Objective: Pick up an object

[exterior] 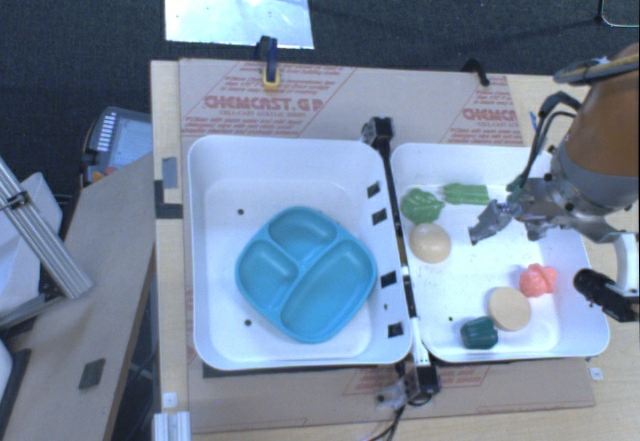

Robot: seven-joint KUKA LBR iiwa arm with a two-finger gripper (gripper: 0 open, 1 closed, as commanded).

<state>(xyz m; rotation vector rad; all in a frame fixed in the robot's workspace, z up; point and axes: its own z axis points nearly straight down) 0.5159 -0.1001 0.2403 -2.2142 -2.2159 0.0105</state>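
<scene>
A: Where is the tool (484, 226) at this moment?

B: Right of centre in the frame, over the right-hand shallow white plastic bin (590, 329), hanging from the grey arm with the orange band (600, 144) that enters from the right edge. Its dark fingers point toward the left and a little down.

A: Spread or pressed together?

B: I cannot tell; the tips blur into one dark mass, and nothing shows between them.

A: What could it pick?

B: The nearest thing is the pale cream rounded lump (431, 243), just left and slightly below the tool tips. Above that lies the green leafy plastic piece (421, 205), and beside it to the right a green elongated plastic piece (465, 193), its long axis roughly left to right across the frame. Lower right sit an orange-pink knobbly toy (538, 280), a tan flat disc (509, 309) and a dark teal block (479, 333) touching the disc's lower left.

A: So the move turns on what?

B: I judge a short travel left and down onto the cream lump. The blue sectioned plastic plate (305, 272) in the left-hand white bin (215, 179) lies well apart, across the divider.
</scene>
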